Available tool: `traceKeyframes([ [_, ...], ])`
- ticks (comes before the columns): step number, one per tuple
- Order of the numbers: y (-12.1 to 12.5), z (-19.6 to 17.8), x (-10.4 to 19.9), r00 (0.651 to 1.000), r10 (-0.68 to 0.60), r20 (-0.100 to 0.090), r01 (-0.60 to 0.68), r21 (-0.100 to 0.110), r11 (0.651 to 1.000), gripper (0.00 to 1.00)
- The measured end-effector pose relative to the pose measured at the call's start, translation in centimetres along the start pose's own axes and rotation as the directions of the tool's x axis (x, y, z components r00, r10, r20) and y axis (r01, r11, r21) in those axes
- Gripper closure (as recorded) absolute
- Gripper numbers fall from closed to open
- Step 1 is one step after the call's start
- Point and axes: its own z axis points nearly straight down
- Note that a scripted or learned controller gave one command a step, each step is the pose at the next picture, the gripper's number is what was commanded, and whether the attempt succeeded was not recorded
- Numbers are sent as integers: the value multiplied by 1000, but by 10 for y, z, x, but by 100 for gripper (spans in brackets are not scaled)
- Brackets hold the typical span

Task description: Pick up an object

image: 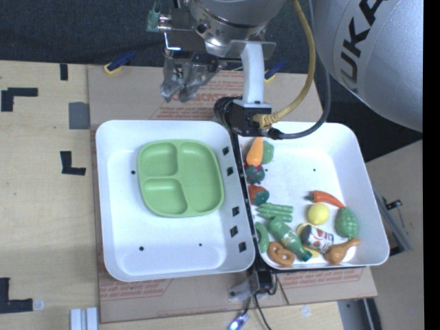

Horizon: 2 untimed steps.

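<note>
Take the carrot point(254, 150) across its middle; it looks light, stiff and slick. You cannot tell the gripper point(181, 88) fingers' state above the worktop.

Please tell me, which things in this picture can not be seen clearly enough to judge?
- Tool: small and blurred against the cardboard in the camera view, so its state is unreadable.
- Right bin: its upper right corner is covered by the arm.
- Toy pile: pieces overlap and are too small to name.
</note>
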Motion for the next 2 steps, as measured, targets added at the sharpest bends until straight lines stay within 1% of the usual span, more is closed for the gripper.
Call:
traceKeyframes([
  [1, 82, -27, -1, 1000, 5, 7, -5, 8, 1000, 100],
  [2, 59, 107, -2, 1000, 3, 13, -3, 29, 1000, 100],
])
